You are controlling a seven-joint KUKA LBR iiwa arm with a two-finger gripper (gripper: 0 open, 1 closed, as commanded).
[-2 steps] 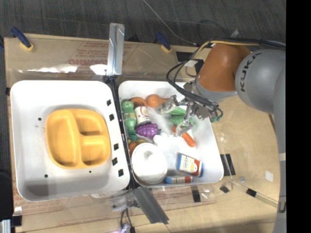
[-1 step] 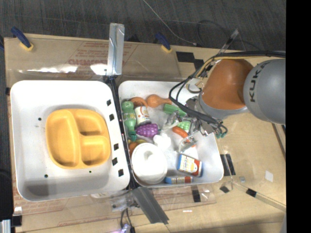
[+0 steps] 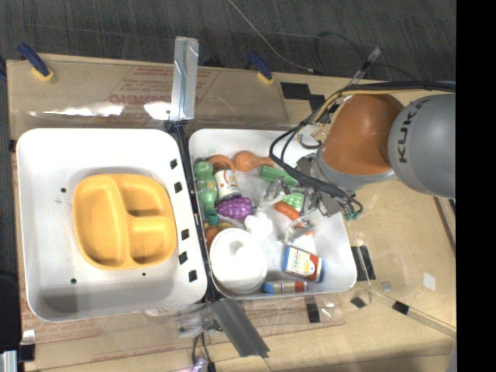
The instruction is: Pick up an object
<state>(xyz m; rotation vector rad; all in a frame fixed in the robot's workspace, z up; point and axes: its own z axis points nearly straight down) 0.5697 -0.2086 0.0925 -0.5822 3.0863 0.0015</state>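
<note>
**Arm low over the crowded right bin**

Where the grey arm with its orange band (image 3: 364,134) reaches in from the right, the two-finger gripper (image 3: 306,211) sits down among the clutter of the right white bin (image 3: 341,254), and whether it is open or closed on anything cannot be told. Just beside it lie a small orange-red toy piece (image 3: 288,207) and a bunch of purple plastic grapes (image 3: 235,206). A white round lidded tub (image 3: 238,260) rests at the bin's near edge, with a small white carton with a red and blue label (image 3: 301,263) to its right. The left white bin (image 3: 46,208) holds a yellow divided plastic tray (image 3: 124,219).
</note>
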